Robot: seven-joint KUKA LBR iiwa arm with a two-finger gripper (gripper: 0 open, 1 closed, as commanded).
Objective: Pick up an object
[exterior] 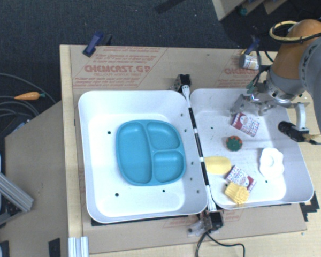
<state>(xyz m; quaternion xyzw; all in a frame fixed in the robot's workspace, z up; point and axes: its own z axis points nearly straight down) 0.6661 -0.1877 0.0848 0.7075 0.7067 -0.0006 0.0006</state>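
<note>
Claw (250, 105) | grip state unclear | red-white packet (245, 124) just beneath, in right bin (294, 191)

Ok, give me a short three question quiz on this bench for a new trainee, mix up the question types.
1. True or false: the blue divided tray sits in the left bin.
2. Which item lies nearest the hand?
A. red and white packet
B. white egg piece
C. yellow waffle piece
3. Fill in: the small green and red round item lies in the ___ bin.

Key: 1 true; 2 A; 3 right.
</note>
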